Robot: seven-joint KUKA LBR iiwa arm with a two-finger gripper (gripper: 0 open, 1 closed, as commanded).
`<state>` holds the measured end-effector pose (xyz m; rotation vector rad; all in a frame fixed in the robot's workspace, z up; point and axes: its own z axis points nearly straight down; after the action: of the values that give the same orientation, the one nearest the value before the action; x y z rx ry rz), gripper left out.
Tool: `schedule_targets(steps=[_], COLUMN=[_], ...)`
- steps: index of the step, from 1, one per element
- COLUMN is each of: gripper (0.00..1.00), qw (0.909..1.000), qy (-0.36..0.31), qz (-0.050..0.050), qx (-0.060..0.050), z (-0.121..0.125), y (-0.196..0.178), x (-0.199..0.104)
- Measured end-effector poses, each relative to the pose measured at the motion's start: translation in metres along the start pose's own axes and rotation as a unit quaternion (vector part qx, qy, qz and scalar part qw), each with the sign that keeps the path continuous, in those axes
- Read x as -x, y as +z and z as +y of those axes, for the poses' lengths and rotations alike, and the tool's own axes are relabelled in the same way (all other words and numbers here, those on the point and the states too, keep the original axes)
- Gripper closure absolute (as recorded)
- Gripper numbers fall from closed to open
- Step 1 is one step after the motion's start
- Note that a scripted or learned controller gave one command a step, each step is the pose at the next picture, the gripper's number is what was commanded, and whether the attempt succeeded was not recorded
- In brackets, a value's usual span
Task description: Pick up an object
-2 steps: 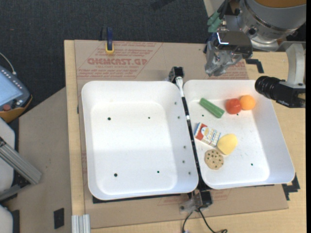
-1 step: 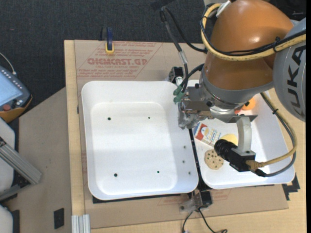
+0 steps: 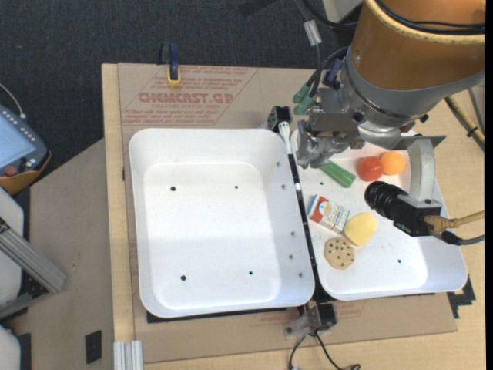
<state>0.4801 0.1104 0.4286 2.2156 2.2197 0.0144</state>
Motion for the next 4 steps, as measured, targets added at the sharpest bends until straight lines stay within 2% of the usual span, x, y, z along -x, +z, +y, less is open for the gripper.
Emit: schedule_targets(steps=[1, 2, 3, 4], gripper=[1.0, 1.0, 1.0, 1.0], qw=[1.0, 1.0, 1.0, 0.9999], qy=[0.0, -0.003, 0.0, -0.001], qz=[-0.001, 0.0, 0.0, -0.004], qx=[-0.004, -0.004, -0.002, -0.012], z=[0.0, -0.001, 0.017, 0.016], y=[-0.006, -0.016, -0.066, 0.058], x=[0.0, -0.063, -0.075, -0.108])
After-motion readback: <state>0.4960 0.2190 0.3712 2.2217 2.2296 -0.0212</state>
